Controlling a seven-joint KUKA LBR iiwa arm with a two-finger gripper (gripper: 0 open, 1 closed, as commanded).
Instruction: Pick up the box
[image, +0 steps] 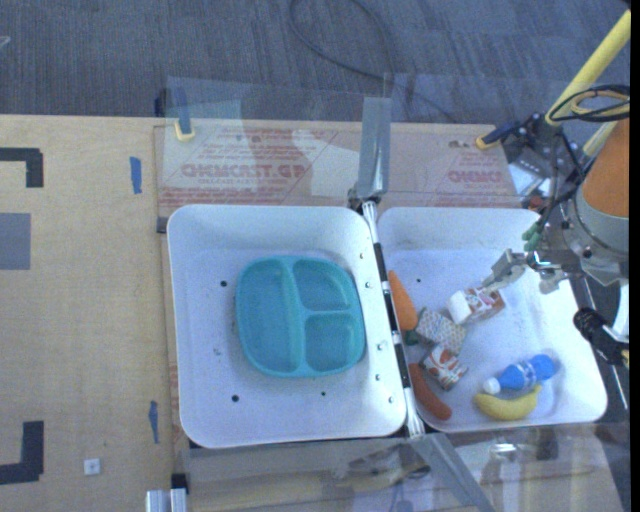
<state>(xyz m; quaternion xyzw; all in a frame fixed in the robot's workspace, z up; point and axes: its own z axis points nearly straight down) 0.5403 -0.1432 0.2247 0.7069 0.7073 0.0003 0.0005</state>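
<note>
Wood bench (80, 330), grey floor at the top. Left bin (200, 300) holds a teal tray (300, 315); right bin (570, 395) cluttered lower left. Gripper (520, 268) released above the box (478, 303).

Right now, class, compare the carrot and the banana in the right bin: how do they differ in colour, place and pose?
The carrot is orange; the banana is yellow. The carrot lies against the right bin's left wall, by the divider, while the banana sits near its front edge, just below the blue bottle. The carrot is straight and points up the picture; the banana is curved and lies crosswise. Both are toy foods lying flat in the same bin.
</note>
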